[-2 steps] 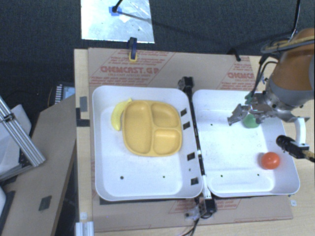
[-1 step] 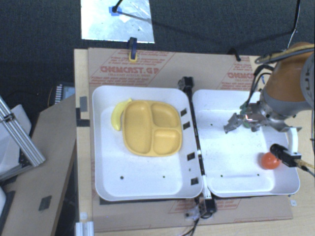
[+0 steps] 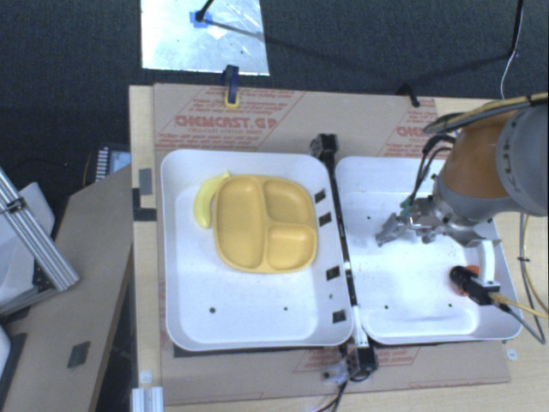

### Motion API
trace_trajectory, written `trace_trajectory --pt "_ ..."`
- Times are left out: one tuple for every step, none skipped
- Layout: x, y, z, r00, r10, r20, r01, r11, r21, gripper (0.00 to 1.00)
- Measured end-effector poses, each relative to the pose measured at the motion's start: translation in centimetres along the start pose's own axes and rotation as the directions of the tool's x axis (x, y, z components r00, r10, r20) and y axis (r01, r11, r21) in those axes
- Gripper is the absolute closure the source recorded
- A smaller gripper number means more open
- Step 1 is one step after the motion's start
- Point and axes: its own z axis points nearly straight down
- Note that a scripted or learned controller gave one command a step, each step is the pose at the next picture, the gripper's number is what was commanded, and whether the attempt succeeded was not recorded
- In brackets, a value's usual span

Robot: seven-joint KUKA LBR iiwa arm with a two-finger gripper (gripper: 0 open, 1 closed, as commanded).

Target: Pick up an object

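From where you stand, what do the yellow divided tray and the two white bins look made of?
The yellow divided tray looks like moulded plastic, matte, with soft rounded compartment edges. The left bin and right bin seem thin formed plastic too, smooth and slightly glossy with rolled rims, though coated metal can't be ruled out.

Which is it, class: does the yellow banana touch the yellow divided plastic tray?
Touching. The camera view shows the banana tucked against the tray's left edge, no gap.

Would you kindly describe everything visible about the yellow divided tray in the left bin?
The yellow tray looks like matte plastic, a rounded square with three compartments: one long one on the left, two smaller ones on the right. It lies flat and slightly rotated on the left bin floor, partly covering a yellow banana at its left edge.
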Motion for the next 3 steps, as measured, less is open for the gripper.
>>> trace_trajectory --pt "0.0 0.0 2.4 1.0 0.0 0.001 0.0 1.0 -0.002 0.0" --pt "0.0 0.2 1.2 1.0 0.002 0.002 -0.002 1.0 -0.007 1.0" --pt "-0.1 0.4 -3.1 1.0 -0.003 0.002 0.003 1.0 -0.009 1.0"
